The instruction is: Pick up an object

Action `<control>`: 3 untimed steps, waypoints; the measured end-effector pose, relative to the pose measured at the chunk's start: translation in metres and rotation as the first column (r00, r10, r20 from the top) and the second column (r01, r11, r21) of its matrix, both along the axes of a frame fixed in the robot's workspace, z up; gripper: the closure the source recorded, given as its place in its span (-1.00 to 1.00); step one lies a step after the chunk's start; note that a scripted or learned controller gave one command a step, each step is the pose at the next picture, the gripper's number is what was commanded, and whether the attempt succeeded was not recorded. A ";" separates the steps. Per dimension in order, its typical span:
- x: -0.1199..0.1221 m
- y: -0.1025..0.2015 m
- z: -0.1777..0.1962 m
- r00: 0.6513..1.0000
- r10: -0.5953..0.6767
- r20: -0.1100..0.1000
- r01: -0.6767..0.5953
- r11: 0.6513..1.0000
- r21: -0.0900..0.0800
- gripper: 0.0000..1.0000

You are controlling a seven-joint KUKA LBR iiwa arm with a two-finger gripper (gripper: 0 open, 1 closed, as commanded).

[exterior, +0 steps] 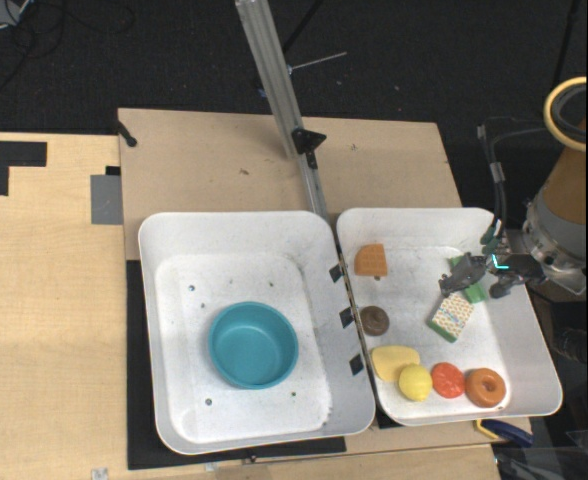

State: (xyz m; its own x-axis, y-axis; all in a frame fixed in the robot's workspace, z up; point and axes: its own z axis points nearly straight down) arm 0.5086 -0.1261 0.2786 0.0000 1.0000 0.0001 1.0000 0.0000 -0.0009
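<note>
Over the right bin (519,393) the arm (564,218) reaches leftward; its fingers (466,276) hang above a patterned packet (452,316); spread or pressed, I cannot tell.

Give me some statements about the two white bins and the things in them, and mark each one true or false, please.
1. The blue bowl is in the left bin. True.
2. The orange block lies in the same bin as the bowl. False: it lies in the right bin, near its back left corner.
3. The gripper is above the right bin, close to the patterned packet. True.
4. The red ball sits between the yellow ball and the orange ring. True.
5. The brown round piece is stacked on top of the orange block. False: it lies apart from it, nearer the front of the bin.
</note>
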 end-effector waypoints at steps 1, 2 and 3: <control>0.000 0.000 0.000 1.000 0.000 0.000 0.000 1.000 0.000 -1.00; -0.009 0.006 -0.052 1.000 0.001 -0.004 -0.001 1.000 0.001 -1.00; -0.010 0.004 -0.095 1.000 0.001 -0.004 -0.001 1.000 0.000 -1.00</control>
